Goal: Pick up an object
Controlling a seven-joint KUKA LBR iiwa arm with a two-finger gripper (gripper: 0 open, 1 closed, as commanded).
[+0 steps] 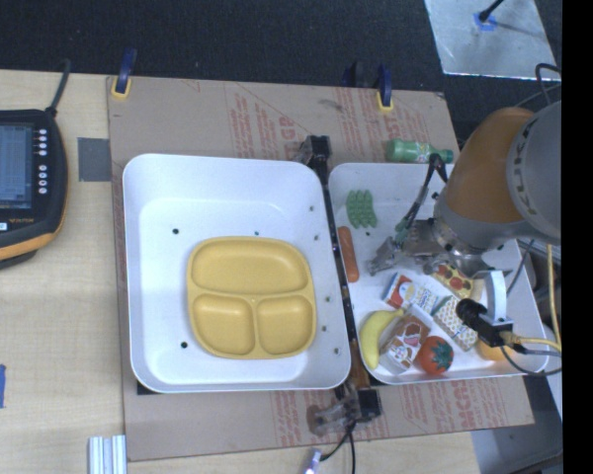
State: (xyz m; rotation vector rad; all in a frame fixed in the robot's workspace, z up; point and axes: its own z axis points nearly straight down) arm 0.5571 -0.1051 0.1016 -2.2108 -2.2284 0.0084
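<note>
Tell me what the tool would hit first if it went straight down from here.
Probably bare floor of the right bin, just left of the small carton. The tool hangs above that spot, though its height is unclear.

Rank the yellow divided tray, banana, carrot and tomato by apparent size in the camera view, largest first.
1. yellow divided tray
2. banana, partly covered
3. carrot, close to the banana; order unsure
4. tomato

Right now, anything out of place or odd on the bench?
One thing: a green bottle lies on its side on the cardboard, outside the right bin past its far rim. The other small items sit in that bin; the yellow tray lies flat in the left bin.
</note>
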